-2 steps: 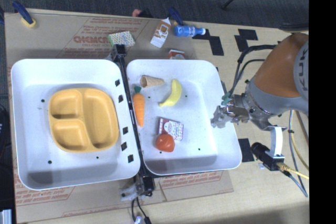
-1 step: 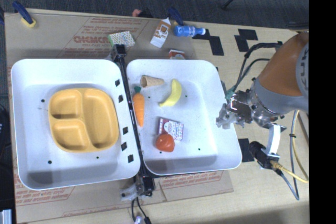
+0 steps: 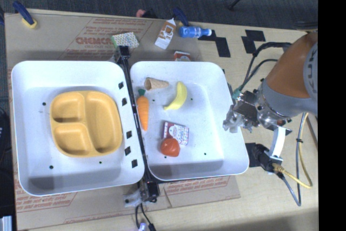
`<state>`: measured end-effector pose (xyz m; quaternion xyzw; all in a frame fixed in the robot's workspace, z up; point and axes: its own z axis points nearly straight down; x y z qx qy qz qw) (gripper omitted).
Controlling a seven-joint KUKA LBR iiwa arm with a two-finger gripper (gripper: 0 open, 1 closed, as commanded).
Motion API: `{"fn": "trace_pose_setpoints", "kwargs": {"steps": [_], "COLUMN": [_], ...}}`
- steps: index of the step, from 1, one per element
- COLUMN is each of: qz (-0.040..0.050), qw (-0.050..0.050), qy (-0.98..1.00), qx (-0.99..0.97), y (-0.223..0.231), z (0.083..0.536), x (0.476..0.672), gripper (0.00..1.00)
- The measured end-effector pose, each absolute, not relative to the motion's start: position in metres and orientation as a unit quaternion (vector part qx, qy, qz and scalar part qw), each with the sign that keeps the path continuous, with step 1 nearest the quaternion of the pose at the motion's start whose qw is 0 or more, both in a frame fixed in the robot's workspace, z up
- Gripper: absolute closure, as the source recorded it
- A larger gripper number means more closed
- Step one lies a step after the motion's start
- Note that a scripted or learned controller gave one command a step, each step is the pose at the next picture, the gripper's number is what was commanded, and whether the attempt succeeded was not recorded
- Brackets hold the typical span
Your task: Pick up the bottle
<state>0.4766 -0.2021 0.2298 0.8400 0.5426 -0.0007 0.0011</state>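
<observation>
Beside the right bin's (image 3: pixel 230 81) rim, jaws (spread unclear), bottle (image 3: pixel 193 32) well apart.

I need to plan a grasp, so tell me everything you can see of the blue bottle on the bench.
The bottle is small, blue and looks like plastic, with a paler end toward the right of the view. It lies on its side on the bench, outside both bins, behind the right bin's far rim. Nothing visibly touches it; a small carton lies just to its left. The gripper is far from it, at the right bin's right rim.
</observation>
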Motion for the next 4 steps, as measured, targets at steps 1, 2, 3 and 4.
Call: {"fn": "trace_pose_setpoints", "kwargs": {"steps": [1, 2, 3, 4], "qz": [-0.0007, -0.0012, -0.0005, -0.0011], "qw": [0.0, -0.001, 0.0, -0.001], "qy": [0.392, 0.2, 0.104, 0.108], "qx": [0.92, 0.98, 0.995, 0.994], "y": [-0.168, -0.206, -0.211, -0.21], "z": [0.241, 0.224, 0.224, 0.233], "x": [0.477, 0.476, 0.476, 0.477], "gripper": [1.0, 1.0, 1.0, 1.0]}}
